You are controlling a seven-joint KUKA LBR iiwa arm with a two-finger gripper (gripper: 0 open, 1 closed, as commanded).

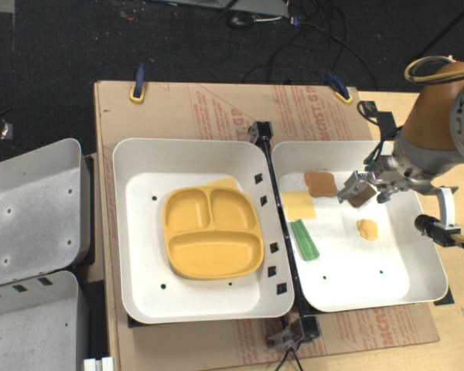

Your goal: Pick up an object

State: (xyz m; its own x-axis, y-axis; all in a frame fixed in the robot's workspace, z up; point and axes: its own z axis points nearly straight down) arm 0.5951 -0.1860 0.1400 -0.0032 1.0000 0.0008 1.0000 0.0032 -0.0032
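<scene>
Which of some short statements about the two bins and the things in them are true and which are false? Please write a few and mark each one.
1. The yellow divided tray lies in the left bin. True.
2. The green stick lies in the left bin. False: it lies in the right bin, near the divider between the bins.
3. The brown square piece lies toward the far side of the right bin. True.
4. The gripper hangs over the left bin. False: it is over the right bin, beside the brown square piece.
5. The small yellow lump rests on the divided tray. False: it sits on the floor of the right bin.
</scene>
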